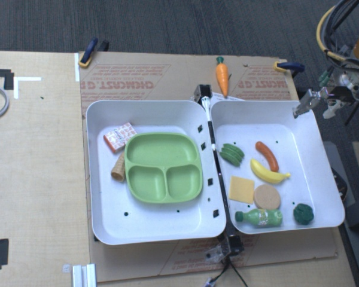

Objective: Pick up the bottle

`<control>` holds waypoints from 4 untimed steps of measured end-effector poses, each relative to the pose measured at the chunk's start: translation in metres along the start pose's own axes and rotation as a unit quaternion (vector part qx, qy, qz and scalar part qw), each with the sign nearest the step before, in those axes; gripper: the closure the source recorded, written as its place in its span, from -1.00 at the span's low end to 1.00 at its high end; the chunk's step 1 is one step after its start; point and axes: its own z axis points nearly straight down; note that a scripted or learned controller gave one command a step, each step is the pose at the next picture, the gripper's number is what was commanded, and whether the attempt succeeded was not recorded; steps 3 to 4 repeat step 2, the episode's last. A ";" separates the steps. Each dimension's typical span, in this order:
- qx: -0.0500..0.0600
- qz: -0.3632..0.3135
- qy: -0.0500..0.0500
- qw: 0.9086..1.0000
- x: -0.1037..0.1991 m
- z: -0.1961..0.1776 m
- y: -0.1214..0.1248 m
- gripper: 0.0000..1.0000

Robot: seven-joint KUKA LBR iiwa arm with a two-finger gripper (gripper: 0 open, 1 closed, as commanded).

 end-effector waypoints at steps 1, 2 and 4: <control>-0.001 -0.001 -0.001 1.000 0.000 -0.010 0.001 1.00; 0.000 -0.022 0.000 1.000 -0.010 -0.071 -0.075 1.00; 0.000 -0.022 0.000 1.000 -0.010 -0.071 -0.075 1.00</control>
